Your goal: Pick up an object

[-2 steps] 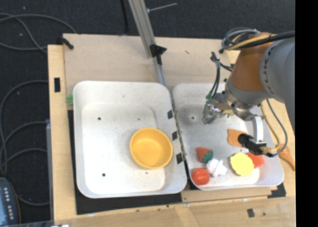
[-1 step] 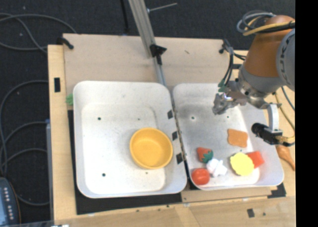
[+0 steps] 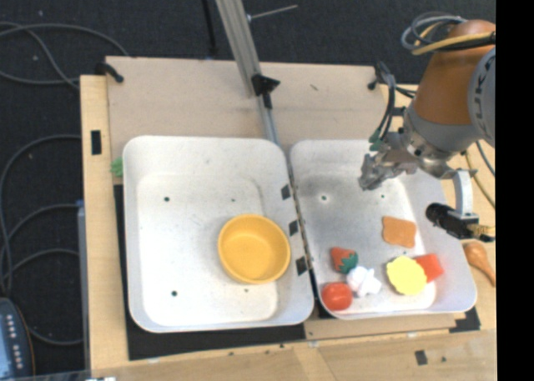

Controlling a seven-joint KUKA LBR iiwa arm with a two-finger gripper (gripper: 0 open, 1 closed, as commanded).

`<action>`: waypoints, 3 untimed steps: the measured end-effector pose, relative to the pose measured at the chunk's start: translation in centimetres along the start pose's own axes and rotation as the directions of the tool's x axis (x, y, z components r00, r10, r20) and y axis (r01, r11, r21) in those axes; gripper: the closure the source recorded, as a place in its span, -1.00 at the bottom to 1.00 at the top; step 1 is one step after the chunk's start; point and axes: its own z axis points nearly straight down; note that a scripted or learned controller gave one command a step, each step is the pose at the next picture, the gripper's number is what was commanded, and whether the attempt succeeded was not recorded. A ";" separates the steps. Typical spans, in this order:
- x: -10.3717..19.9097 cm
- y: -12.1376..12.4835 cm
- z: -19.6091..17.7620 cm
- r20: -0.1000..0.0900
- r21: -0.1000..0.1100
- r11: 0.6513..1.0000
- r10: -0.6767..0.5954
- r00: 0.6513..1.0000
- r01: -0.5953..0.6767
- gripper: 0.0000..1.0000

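While my arm (image 3: 450,79) reaches in from the right edge of the frame, my gripper (image 3: 375,172) hangs over the upper part of the right bin (image 3: 334,167), above bare white floor, and I cannot tell from this slant how it is set or whether it has hold of anything. Nothing lies directly beneath it. The things I could pick up are gathered toward the lower right of the frame, in the near part of that same bin: an orange flat piece (image 3: 399,232) sits below and slightly right of my gripper, well apart from it; lower still a yellow round object (image 3: 405,276) lies against a red-orange block (image 3: 430,266) on its right. To their left a small red and green item (image 3: 343,258) sits just above a white lumpy object (image 3: 362,281), and a red round object (image 3: 337,295) rests near the bin's lower edge (close to its left corner). In the left bin (image 3: 158,171), a yellow bowl (image 3: 254,248) stands upright toward the lower right of its floor, near the divide between the two bins.
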 end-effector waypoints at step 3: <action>16.0 0.4 -1.7 -0.002 0.000 1.000 -0.006 1.000 0.006 1.00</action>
